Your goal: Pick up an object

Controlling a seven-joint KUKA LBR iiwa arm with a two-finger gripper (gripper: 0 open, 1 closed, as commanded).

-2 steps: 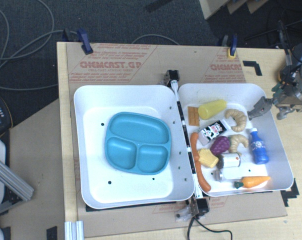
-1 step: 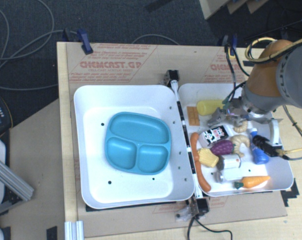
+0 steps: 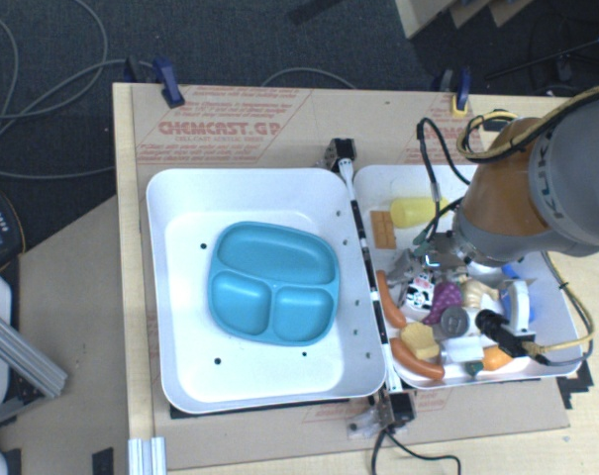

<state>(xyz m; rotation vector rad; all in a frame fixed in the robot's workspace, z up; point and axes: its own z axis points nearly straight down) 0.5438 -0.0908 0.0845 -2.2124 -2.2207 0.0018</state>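
The right bin [image 3: 378,181] holds a crowd of toy foods. Among them are a yellow piece [image 3: 413,211], a brown block [image 3: 383,230], a thin orange sausage [image 3: 389,303], a purple grape bunch [image 3: 446,300] and a hot dog [image 3: 419,363]. My gripper [image 3: 425,263] is low over the middle of this bin, just above a small white and black item [image 3: 418,290]. The grey wrist and orange band [image 3: 507,201] hide the bin's right part.
In the left bin [image 3: 180,364] lies a blue divided plate [image 3: 272,282]. A black clip [image 3: 341,151] sits where the bins meet at the back. More toys fill the right bin's front: a tan lump [image 3: 419,340], a white block [image 3: 461,350] and a blue and white piece [image 3: 518,303].
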